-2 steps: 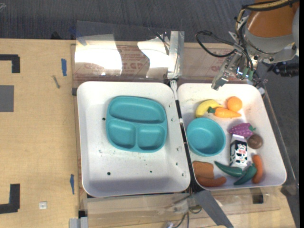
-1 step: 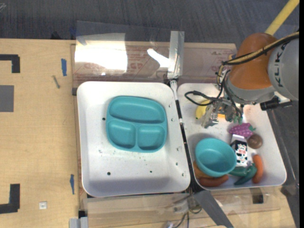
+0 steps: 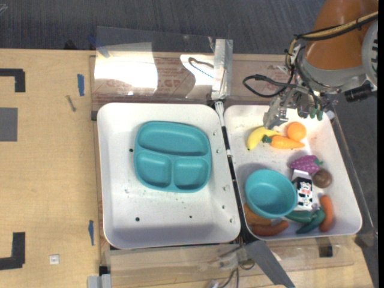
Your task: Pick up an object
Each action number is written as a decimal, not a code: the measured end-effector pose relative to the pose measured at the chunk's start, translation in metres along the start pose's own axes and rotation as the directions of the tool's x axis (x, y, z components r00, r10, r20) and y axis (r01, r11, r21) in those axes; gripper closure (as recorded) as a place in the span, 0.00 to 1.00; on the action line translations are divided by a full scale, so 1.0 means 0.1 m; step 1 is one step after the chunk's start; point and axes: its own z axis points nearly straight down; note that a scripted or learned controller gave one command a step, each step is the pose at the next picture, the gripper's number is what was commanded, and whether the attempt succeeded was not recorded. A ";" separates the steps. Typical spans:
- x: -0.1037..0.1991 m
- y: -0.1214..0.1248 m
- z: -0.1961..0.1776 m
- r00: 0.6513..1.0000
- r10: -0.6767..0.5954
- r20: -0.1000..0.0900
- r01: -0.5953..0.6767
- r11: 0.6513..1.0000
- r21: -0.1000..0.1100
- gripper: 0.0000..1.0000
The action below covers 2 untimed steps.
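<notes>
The divided teal plate [image 3: 173,156] and teal bowl [image 3: 270,192] looked like smooth matt plastic; the white bins [image 3: 114,179] were smooth, faintly glossy; the bench [image 3: 45,179] looked like pale, matt wood; the arm's orange band [image 3: 339,32] shone

Fixed above the bench [image 3: 42,161], looking down at a slant on 2 white bins: left bin [image 3: 114,215] mid-frame, right bin [image 3: 345,179] toward the right edge. Far enough to take in both bins whole, plus dark floor along the top.

text: none legible | small carton [image 3: 305,193]: black-and-white print, unreadable
</notes>
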 end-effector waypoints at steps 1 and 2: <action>-0.09 -0.44 1.32 0.967 -0.254 -0.006 0.254 0.967 -0.002 1.00; -0.25 0.16 0.30 0.955 -0.298 -0.001 0.298 0.955 -0.003 1.00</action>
